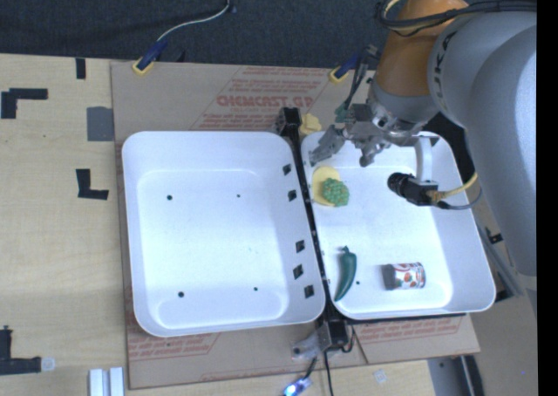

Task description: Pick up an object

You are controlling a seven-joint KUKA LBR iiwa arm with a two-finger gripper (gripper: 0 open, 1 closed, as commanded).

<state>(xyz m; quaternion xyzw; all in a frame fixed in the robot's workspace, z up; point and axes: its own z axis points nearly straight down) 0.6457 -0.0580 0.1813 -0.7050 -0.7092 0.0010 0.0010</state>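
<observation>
The gripper [347, 148] hovers, jaws wide and empty, above the broccoli [334, 191]. Approach step, I judge. Next: descend and close.

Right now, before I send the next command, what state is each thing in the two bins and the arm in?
Left shallow white bin: nothing lying in it.
Right shallow white bin: holds three items.
Green leafy piece on a yellow base: resting near the divider, untouched.
Dark green pepper: lying flat.
Small red-and-white can: lying on its side.
Gripper: jaws spread, nothing between them, above the right bin's far end.
</observation>
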